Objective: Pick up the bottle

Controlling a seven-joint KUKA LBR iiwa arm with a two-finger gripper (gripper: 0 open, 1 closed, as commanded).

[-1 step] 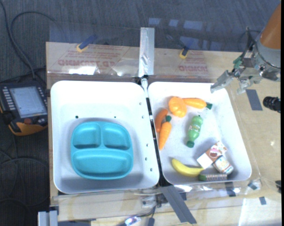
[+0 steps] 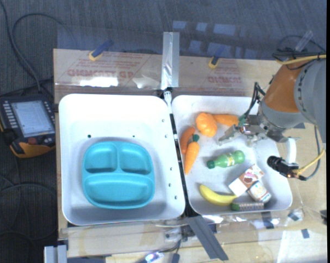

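1. Closest to the camera's edge of the right bin, a yellow banana is lying along the front wall, with a small carton, a little can and a dark tube crowding just beside it.
2. Just behind that clutter, the bottle is resting on its side near the middle of the bin floor, green with a yellow body and its cap end pointing toward the divider between the 2 bins.
3. Its long axis is running roughly across the view, tilting slightly so the yellow end is sitting a little farther back.
4. I am hovering my gripper behind the bottle, over the back part of the same bin, near an orange and 2 carrots.
5. My 2 fingers are standing spread apart with nothing between them.
6. From my fingertips the bottle is lying toward the front of the bin, near but not touching.
7. I am judging that the coming move needs a short shift forward and a descent, with my fingers straddling the bottle across its narrow width, not along its length.
8. The carton is sitting just beside the bottle's yellow end, so I am favouring a grip at the middle.
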